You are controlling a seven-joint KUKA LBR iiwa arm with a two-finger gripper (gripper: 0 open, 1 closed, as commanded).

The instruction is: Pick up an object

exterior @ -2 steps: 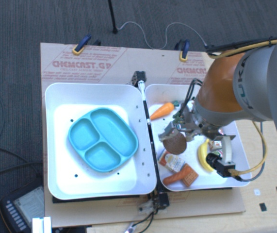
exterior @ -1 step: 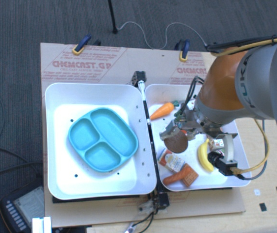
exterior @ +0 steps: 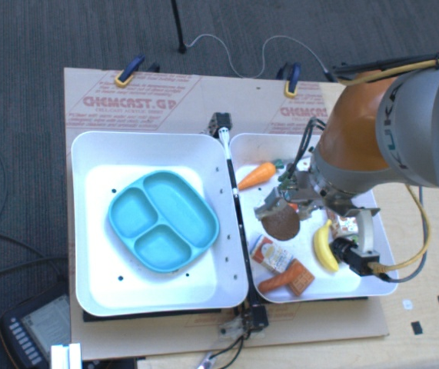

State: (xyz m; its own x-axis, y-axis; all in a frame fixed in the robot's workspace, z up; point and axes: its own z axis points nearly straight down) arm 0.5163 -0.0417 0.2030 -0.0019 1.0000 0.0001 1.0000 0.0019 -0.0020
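My gripper (exterior: pixel 287 208) hangs low over the middle of the right bin (exterior: pixel 373 283), with its fingers spread open. Just below it and partly between the fingers lies a brown round object (exterior: pixel 282 224). An orange carrot (exterior: pixel 255 174) lies up and left of the gripper, near the bin's left wall. To the right of the brown object, beside the wrist, is a yellow banana (exterior: pixel 325 249). A red and white packet (exterior: pixel 271 254) and an orange-brown piece (exterior: pixel 290 279) lie at the bin's front.
The left bin (exterior: pixel 88 206) holds a blue divided plate (exterior: pixel 163 220). A small green item (exterior: pixel 279 162) sits near the carrot. Two clamps (exterior: pixel 129 70) (exterior: pixel 291 81) grip the board's far edge. The arm covers the right bin's back right part.
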